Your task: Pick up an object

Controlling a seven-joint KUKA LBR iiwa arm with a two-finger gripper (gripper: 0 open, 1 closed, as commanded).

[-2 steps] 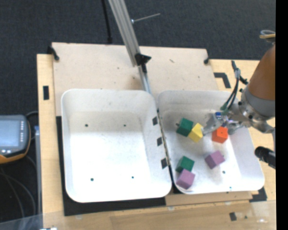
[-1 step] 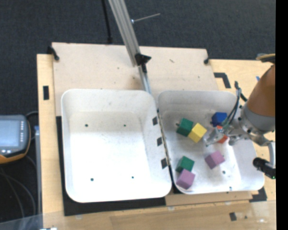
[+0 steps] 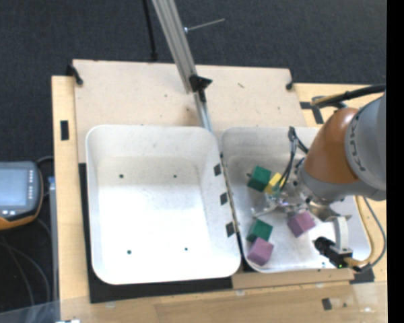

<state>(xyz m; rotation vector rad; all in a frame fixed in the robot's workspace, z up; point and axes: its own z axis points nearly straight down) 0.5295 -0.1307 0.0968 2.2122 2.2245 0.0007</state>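
My gripper [image 3: 270, 204] hangs low in the right bin [image 3: 237, 147], reaching in from the right under the orange wrist band. It sits among several blocks. A green block [image 3: 259, 178] and a small yellow block [image 3: 277, 180] lie just above it. A purple block [image 3: 300, 223] lies to its lower right, close beside the gripper. Another green block [image 3: 260, 230] and a second purple block [image 3: 260, 251] lie below it near the bin's front wall. I see nothing held in the gripper.
The left bin [image 3: 108, 147] stands beside the right one, their walls meeting at the middle. A slanted metal rail [image 3: 178, 39] rises behind the bins. The arm's grey body covers the right bin's right side.
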